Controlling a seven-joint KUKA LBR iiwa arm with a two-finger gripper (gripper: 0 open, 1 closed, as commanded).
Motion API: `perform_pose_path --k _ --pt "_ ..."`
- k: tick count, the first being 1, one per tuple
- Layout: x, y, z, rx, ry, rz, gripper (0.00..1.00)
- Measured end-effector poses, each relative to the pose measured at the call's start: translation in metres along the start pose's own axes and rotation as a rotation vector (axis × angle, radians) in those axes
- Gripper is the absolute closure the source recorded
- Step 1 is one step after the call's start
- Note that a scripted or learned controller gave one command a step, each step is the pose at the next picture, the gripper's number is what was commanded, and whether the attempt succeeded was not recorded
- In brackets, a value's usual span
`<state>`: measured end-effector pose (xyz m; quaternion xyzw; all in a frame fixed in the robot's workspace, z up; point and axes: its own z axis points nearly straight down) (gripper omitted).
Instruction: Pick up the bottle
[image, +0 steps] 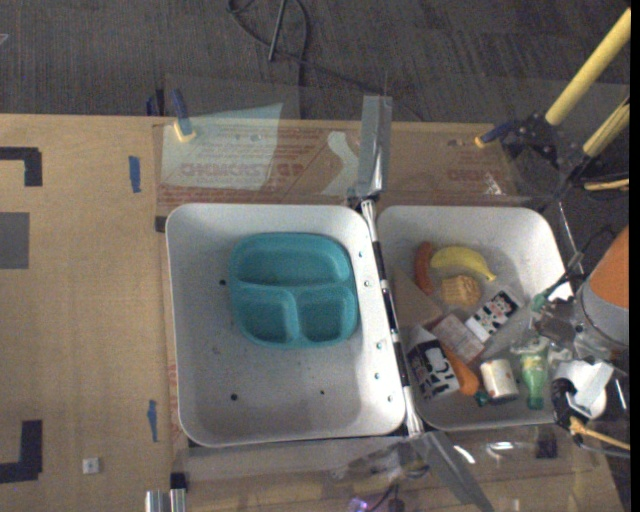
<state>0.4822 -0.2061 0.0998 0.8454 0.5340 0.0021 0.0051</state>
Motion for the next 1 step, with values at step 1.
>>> perform_pose_path --k 1 --pt "0.0236 0.0166 -0.1192 0.012 0.001 0.069 1.0"
